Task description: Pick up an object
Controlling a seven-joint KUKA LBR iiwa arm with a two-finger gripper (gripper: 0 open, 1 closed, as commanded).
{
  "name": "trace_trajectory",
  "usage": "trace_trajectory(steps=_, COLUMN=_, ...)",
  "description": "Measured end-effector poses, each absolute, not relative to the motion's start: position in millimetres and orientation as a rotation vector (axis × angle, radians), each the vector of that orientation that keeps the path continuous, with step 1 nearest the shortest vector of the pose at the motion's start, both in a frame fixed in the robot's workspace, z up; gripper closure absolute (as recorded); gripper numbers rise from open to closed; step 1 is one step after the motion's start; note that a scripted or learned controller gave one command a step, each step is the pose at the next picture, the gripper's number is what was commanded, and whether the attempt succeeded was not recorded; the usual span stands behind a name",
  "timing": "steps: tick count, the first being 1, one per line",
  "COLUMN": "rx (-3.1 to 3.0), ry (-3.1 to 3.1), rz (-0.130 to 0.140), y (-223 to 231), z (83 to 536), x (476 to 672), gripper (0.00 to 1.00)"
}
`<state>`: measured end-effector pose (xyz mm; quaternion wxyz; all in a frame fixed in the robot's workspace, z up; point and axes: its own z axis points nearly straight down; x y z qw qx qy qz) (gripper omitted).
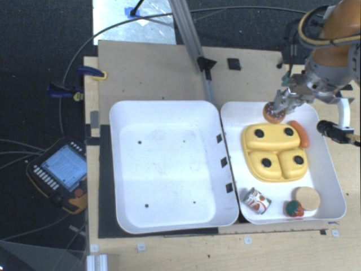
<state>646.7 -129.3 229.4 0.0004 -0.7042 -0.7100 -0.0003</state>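
Note:
In the right bin [330, 176], my gripper [280, 105] hangs at the back left corner, right over a small round brown-orange object [273, 116]. The gripper's tip meets that object's top. A large yellow moulded piece [274, 150] with black dots lies just in front of it. An orange sausage-shaped item [299, 133] rests against the yellow piece's right edge. Near the bin's front are a small red and white can [256, 200], a tan disc [308, 196] and a small green and red item [293, 209].
The left bin [121, 151] sits beside the right one, joined by black clips. A grey pole [189, 30] slants over the bench behind the bins. A handheld pendant [61, 171] lies off the bench to the left.

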Motion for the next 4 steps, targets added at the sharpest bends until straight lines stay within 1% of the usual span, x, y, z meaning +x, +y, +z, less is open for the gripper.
trace_trajectory(steps=1, rx=-2.211, ry=-2.23, rz=0.0, y=-78.6, z=220.8, x=620.3, gripper=1.0)
trace_trajectory(steps=4, rx=-2.208, ry=-2.231, rz=-0.001, y=71.0, z=239.9, x=542.2, gripper=1.0)
